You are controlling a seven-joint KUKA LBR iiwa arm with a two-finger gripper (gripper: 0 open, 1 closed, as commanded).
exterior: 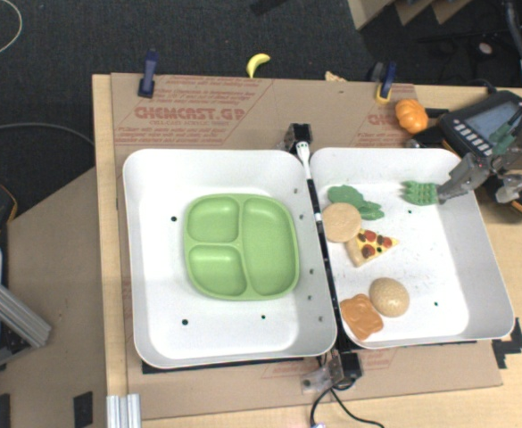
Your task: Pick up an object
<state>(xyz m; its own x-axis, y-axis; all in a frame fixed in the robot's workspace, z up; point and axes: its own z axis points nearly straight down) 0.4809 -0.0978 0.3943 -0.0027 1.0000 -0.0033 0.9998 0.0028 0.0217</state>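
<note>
At the upper right of the right-hand shallow white bin [475, 266], we saw the jaws [441, 193] reaching in low from the right edge, their tips touching or just beside a small light-green ruffled toy leaf [417, 192]. We could not tell how far the jaws were parted, nor whether the leaf sat between them. Behind the jaws the grey arm [493, 163] ran out over the bin's right rim.

Left of the light-green leaf we saw a darker green leafy toy piece [354, 200], and just below it a round tan disc like a biscuit [340, 222], touching the darker leaf. Beside the disc lay a toy pizza slice with red spots [370, 246]. Nearer the bin's front edge we found a beige rounded toy bun [390, 297] touching an orange toast-shaped piece [360, 316].

In the left-hand white bin [149, 239] sat a light-green plastic plate with three compartments [241, 245]. Both bins rested on a brown cardboard-covered surface [198, 114], where a small orange toy fruit [411, 115] lay near the back right, and a yellow banana-shaped toy [258, 63] at the back edge.
</note>
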